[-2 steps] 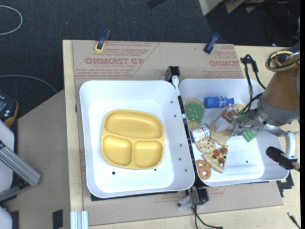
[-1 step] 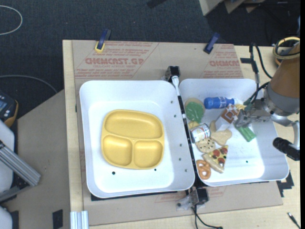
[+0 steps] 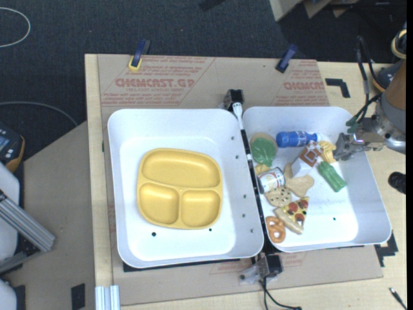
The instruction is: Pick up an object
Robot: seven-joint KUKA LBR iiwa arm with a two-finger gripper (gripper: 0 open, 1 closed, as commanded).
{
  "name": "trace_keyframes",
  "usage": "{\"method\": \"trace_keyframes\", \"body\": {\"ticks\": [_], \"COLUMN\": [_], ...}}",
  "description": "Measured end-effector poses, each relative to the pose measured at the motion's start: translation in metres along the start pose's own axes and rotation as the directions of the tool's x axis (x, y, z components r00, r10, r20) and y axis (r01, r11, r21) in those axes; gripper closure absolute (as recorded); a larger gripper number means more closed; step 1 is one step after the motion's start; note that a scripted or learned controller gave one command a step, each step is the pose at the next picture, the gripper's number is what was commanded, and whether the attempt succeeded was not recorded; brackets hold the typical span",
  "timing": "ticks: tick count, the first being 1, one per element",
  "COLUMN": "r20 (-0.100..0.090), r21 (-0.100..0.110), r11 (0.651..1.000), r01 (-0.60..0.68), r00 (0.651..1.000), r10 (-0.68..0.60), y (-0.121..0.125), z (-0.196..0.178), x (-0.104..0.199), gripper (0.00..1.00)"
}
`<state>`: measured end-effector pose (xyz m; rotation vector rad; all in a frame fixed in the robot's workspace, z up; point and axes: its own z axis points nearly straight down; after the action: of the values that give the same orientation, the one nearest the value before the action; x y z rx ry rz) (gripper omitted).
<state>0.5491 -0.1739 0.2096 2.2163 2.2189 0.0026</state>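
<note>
While I'm hanging over the right bin (image 3: pixel 361 231), here's the layout from the near edge going back. Down by the near rim of that bin there's a little pretzel (image 3: pixel 275 228), and touching it a pizza slice (image 3: pixel 295 214) with a cracker (image 3: pixel 278 196) just above. A bit further in sits a small can (image 3: pixel 271 179) lying on its side close to the left wall, next to a tan cookie-shaped piece (image 3: pixel 301 185). A green bottle-ish thing (image 3: pixel 331 176) lies tilted to the right of those. Then the green round lump (image 3: pixel 263 150) near the left wall, a small brown-and-white packet (image 3: pixel 311 156) in the middle, and the blue bottle (image 3: pixel 295 138) lying flat toward the far side. My gripper (image 3: pixel 345 146) is at the right side of this bin, low over the stuff just past the green bottle-ish thing, something yellowish right at its tip. Honestly can't tell if my jaws are wide or closed from this angle, too dark and blurry. Left bin (image 3: pixel 122 173) just has the yellow divided tray (image 3: pixel 179 187) sitting in the middle, well apart from everything. Both bins rest on the brown board (image 3: pixel 193 76), with a clamp (image 3: pixel 137 55) at its far edge.
</note>
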Motion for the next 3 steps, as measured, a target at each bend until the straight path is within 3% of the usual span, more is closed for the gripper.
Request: {"method": "trace_keyframes", "body": {"ticks": [1, 3], "r20": [0.000, -0.004], "r21": [0.000, 0.006], "r11": [1.000, 1.000], "r01": [0.000, 0.003], "r00": [1.000, 1.000], "r10": [0.000, -0.003], "y": [0.001, 0.028], "z": [-0.016, -0.003], "x": [0.000, 0.102], "gripper": [1.00, 1.00]}}
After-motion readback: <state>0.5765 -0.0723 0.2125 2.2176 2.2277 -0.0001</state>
